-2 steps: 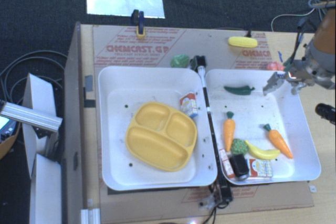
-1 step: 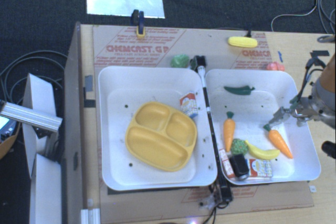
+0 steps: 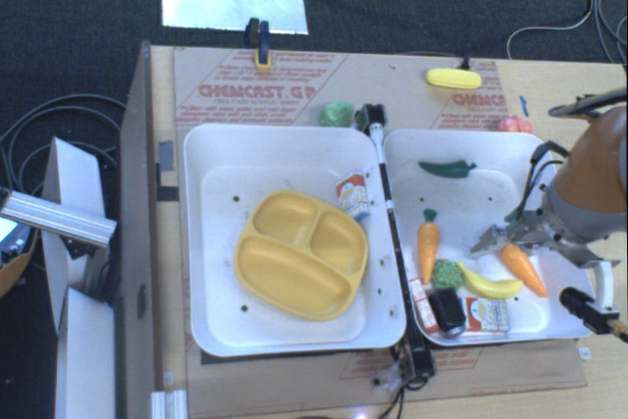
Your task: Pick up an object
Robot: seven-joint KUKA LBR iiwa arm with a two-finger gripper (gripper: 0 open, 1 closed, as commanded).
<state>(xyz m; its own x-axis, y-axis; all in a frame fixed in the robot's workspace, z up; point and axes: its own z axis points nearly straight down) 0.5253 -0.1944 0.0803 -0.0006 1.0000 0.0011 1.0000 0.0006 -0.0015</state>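
In the right bin (image 3: 461,196), the arm (image 3: 594,177) reaches in from the right edge, and its tool (image 3: 496,238) sits low over the bin floor just left of a carrot (image 3: 524,269) that lies at a slant. The metal fingers (image 3: 488,240) look spread a little, with nothing visible between them; how wide the gap is cannot be told at this resolution. A banana (image 3: 491,285) lies just below the tool, touching or nearly touching the slanted carrot. A second carrot (image 3: 428,250) stands lengthwise nearer the bin's left wall, with a green broccoli piece (image 3: 448,273) just beside its lower end. A dark green pepper (image 3: 447,169) lies near the far wall. At the near wall sit a black block (image 3: 447,309) and a flat white and orange packet (image 3: 488,315), side by side. The left bin (image 3: 211,211) holds a yellow divided plate (image 3: 300,253), with a small white carton (image 3: 353,195) at its upper right corner. On the worktop (image 3: 392,78) behind the bins lie a yellow object (image 3: 453,78), a green object (image 3: 337,114) and a pink one (image 3: 513,124).
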